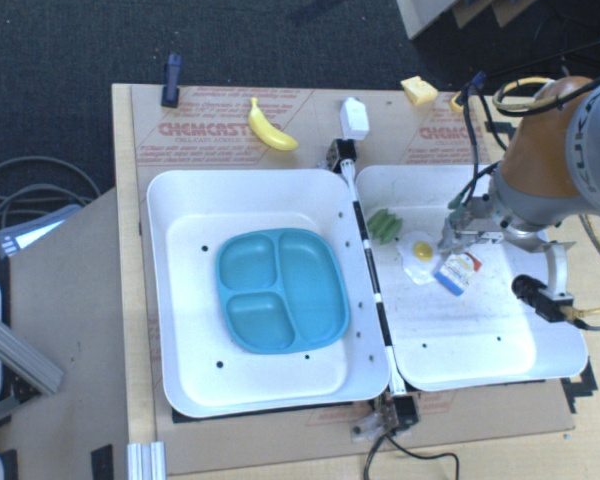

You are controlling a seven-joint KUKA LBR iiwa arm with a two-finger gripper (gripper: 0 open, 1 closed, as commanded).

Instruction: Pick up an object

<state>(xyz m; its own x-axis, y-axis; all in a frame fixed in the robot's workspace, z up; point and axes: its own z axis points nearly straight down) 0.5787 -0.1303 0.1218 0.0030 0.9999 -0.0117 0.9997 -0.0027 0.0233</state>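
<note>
Inside right bin (480,363): three small items; left bin (180,298): one blue tray (280,290)

A single fixed camera hangs above the surface (230,118) and looks down at a slant, far enough back to take in both white bins whole, the left bin (170,228) and the right bin (510,358), side by side across the middle of the picture. The far edge of the surface lies toward the top, the near edge toward the bottom, with dark floor (70,38) beyond and to the left. The arm (555,153) enters from the right.
</note>
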